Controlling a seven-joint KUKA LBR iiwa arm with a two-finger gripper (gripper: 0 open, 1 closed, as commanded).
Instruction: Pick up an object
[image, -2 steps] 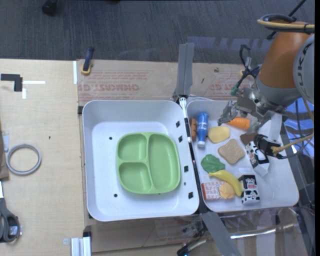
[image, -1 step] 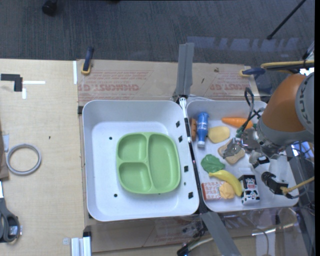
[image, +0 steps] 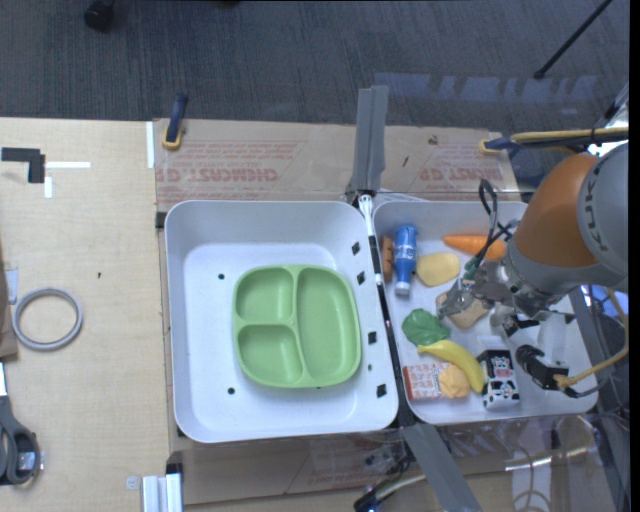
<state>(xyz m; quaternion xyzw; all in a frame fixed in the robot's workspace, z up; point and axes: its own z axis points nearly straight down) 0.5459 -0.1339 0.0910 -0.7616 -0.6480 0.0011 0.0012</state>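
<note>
claw low in the right bin, above a tan lump among the play food

camera view: you're looking down at a slant on two white bins on the worktop. the left bin (image: 190, 330) carries a green divided tray (image: 297, 325). the right bin (image: 560, 400) carries the clutter: a blue bottle (image: 404, 256), a pale yellow lump (image: 437, 268), an orange carrot (image: 470, 243), a green leaf piece (image: 425, 326), a banana (image: 452, 355), a red-and-white packet (image: 424, 381) and a small black-and-white carton (image: 499, 380).

your arm comes in from the right, and the claw (image: 466, 300) sits low in the middle of the right bin. right at its tip lies a tan object (image: 468, 315), partly hidden by the wrist hardware. you can't tell from here whether the claw is spread or closed, or whether it has the tan object at all.

the relation that matters: the tan object lies directly under and just toward the near edge from the claw, touching or nearly so. its long axis is hard to read under the hardware; it looks roughly compact. if that grasp isn't real, the banana is the next nearest, just beside the claw on the near side, its long axis running from upper left to lower right, its tip pointing at the green leaf piece.
</note>
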